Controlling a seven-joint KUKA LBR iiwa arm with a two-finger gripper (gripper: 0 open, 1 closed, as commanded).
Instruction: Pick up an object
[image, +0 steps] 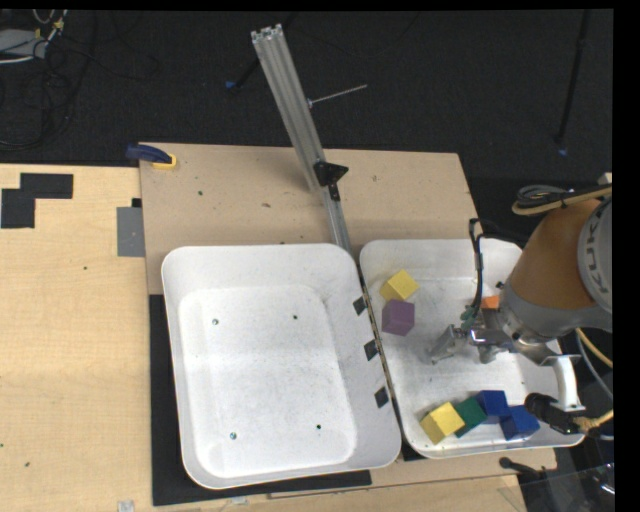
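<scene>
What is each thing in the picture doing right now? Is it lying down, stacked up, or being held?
Yellow block: lying in the right bin, free.
Purple block: lying just below it, free.
Second yellow block: lying against the green block.
Two blue blocks: lying side by side, free.
Gripper: low over the right bin, holding nothing.
Left bin: flat on the bench.

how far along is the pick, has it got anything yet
Done: the arm has reached into the right bin. In hand: nothing visible; the gripper sits low over bare floor, between the purple block and the cluster by the blue block. Left: closing on a block and lifting it.
</scene>
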